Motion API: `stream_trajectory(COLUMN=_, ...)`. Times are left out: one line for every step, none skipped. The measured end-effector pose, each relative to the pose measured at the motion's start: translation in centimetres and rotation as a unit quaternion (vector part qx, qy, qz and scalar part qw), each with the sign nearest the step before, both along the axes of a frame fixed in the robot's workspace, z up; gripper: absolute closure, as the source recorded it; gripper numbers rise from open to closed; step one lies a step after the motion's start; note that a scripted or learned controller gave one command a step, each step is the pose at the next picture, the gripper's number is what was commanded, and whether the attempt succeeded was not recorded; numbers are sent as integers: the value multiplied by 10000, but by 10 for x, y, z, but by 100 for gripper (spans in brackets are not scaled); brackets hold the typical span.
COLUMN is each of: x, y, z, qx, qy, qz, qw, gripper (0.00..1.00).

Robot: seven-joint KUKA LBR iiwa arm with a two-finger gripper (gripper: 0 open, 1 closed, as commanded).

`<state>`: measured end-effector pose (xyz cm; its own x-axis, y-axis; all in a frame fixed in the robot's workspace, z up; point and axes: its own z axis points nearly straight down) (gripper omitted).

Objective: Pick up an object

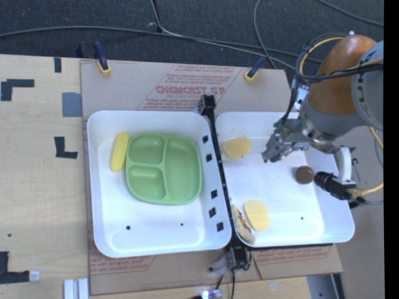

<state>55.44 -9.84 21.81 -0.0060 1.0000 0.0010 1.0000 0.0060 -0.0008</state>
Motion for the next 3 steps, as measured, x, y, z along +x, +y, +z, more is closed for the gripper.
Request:
stream_trajectory(x=14, y=59, z=6, qx=2, qy=-1, qz=8, qw=10000, gripper=100)
stream_trajectory(x=27, y=111, z=10, qx=-2, qy=-1, qz=-3, qw=10000, gripper=100)
stream_trajectory(x=33, y=169, z=0, qx=-6, qy=5, qz=-1, qw=10000, gripper=100)
